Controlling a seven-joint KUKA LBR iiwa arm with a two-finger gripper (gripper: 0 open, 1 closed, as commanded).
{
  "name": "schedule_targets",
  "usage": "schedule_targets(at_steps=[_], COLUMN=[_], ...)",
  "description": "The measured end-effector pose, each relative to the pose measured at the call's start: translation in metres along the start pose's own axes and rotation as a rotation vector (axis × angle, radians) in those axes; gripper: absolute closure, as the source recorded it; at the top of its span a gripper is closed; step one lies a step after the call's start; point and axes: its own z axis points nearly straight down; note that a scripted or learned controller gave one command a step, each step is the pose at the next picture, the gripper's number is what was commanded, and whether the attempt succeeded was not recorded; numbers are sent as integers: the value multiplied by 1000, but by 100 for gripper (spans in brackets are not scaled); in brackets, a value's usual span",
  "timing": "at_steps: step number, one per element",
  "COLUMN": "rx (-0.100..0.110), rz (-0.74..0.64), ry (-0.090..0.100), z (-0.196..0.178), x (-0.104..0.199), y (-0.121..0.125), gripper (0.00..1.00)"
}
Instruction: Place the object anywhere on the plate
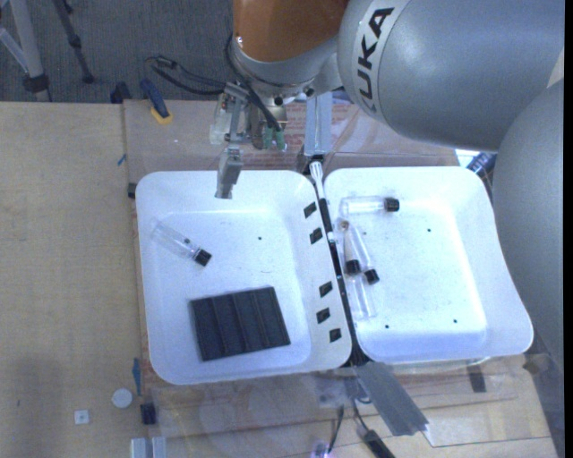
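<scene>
You are looking down on two white bins sitting side by side on the bench. The left bin [179, 349] is filling the middle left of the frame and the right bin [466, 295] the middle right, their inner rims touching along a line of small black tabs.

The arm [448, 63] is coming in across the upper right of the frame, its orange band [277, 27] sitting at top centre. The gripper [269, 170] is hanging over the far edge of the bins at upper centre. One finger [226, 179] is reaching down over the upper rim of the left bin, and the other [315, 148] is standing above the seam between the bins. They are spread wide apart, and you are seeing nothing between them.

The plate [240, 323], a dark ribbed rectangle, is lying flat in the lower part of the left bin, slightly turned. A clear tube with a black cap [182, 244] is lying up and left of it in the same bin, apart from the plate and well apart from the gripper.

In the right bin, one capped clear tube [369, 206] is lying near the upper left corner, and more of them [356, 264] are lying close together along the left wall.
</scene>
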Motion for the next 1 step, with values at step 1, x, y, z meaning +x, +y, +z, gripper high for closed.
schedule_targets(at_steps=[1], rx=[-4], rz=[0], ry=[-8], z=[-12], x=[-1], y=[1], gripper=[100])
